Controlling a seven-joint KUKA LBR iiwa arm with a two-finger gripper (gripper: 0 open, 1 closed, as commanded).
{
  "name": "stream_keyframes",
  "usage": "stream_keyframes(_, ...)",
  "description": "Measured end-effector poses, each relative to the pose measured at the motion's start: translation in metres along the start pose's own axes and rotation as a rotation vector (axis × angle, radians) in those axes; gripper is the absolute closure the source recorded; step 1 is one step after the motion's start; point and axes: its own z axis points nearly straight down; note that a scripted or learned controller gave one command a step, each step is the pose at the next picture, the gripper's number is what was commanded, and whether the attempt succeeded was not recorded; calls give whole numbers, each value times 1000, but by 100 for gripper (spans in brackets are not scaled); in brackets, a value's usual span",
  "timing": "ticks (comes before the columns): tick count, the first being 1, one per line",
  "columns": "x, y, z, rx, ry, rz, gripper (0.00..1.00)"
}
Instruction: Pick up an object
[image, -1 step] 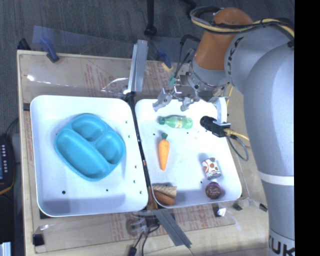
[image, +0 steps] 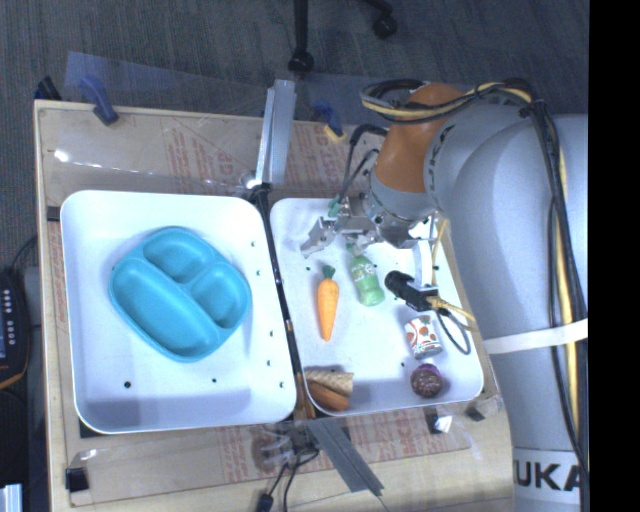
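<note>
1. Carrot (image: 327, 306): the nearest candidate object, lying lengthwise in the right bin (image: 300, 330), leaf end up, at 6 o'clock from the gripper (image: 335, 234).
2. Gripper: poised low over the bin's upper end; nothing visible between its tips, but whether it is open or closed cannot be told.
3. Green bottle (image: 366, 281) lies at 5 o'clock, beside the carrot.
4. Can (image: 424, 336), dark round item (image: 426, 380) and bread-like piece (image: 330, 388) sit toward the lower rim; their details are unclear.
5. Left bin (image: 90, 390) holds a blue divided tray (image: 180, 290).
</note>
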Motion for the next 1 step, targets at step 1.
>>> stream_keyframes(1, 36, -74, 15, -2, 0, 3, 0)
